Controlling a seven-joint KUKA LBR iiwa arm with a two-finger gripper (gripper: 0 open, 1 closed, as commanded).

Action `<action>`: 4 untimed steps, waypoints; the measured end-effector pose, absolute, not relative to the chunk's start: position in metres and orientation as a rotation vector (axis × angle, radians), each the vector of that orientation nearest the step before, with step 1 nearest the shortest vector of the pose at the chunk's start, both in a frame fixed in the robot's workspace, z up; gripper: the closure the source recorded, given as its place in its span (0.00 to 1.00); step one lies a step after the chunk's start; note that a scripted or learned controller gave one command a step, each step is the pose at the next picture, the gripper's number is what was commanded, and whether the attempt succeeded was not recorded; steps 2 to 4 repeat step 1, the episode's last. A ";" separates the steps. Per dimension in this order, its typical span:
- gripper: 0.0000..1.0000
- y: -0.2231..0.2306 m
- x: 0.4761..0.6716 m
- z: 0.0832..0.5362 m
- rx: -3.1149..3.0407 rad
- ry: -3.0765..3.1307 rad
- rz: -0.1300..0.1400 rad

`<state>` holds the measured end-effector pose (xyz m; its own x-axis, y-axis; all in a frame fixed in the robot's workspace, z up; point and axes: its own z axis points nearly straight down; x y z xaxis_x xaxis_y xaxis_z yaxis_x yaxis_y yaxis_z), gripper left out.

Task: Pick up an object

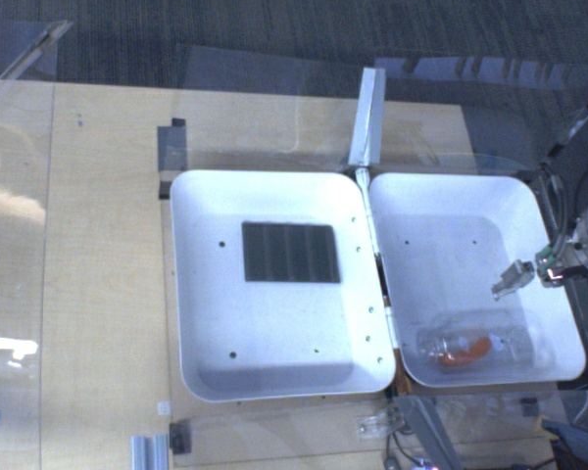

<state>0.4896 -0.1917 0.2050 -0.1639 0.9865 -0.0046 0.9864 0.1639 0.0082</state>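
A clear plastic bottle (473, 347) with an orange-red patch inside lies on its side near the front of the right bin (441, 213). My gripper (517, 278) reaches in from the right edge and hangs over the bin's right side, a little behind and to the right of the bottle. It is apart from the bottle and nothing shows in its grasp. The arm behind it is mostly cut off by the frame edge.
The left bin (201, 292) has a dark ribbed rectangle (289, 253) lying flat in its middle. A metal divider post (367, 116) stands behind where the two bins meet. Cables and clamps sit along the bench's front edge.
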 end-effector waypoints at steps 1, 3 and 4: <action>0.00 -0.207 0.491 0.090 1.895 2.487 0.009; 0.00 -0.207 0.491 0.090 1.895 2.487 0.009; 0.00 -0.207 0.491 0.090 1.895 2.487 0.009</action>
